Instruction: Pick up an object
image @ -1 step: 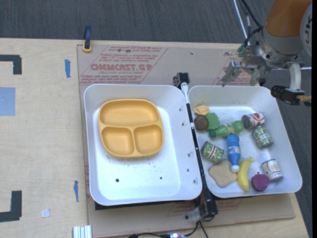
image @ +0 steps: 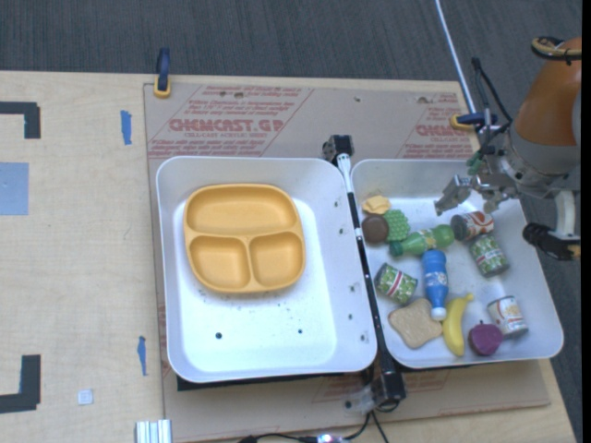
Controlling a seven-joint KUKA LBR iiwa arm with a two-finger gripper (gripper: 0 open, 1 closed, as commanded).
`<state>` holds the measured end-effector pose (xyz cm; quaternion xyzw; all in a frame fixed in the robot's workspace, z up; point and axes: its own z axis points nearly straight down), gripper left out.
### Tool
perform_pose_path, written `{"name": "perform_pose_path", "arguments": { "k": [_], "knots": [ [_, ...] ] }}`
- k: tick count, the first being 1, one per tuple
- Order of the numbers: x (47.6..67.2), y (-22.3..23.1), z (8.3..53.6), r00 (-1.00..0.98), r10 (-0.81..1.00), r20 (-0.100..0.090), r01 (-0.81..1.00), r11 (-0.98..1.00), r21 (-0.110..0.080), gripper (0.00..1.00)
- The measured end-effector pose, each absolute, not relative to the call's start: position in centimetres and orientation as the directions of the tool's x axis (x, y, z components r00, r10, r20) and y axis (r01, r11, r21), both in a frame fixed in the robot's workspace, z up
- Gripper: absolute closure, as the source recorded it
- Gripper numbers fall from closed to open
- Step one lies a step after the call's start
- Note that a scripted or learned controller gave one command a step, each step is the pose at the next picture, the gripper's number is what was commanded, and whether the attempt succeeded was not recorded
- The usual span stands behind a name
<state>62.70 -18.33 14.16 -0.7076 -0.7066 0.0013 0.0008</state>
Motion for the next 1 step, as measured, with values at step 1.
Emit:
{"name": "perform_pose_path", "arguments": {
  "k": [1],
  "knots": [
    [61.63,-13.59,8.69,-0.001,1.0,-0.001,1.0,0.001,0.003,0.0]
  ]
}}
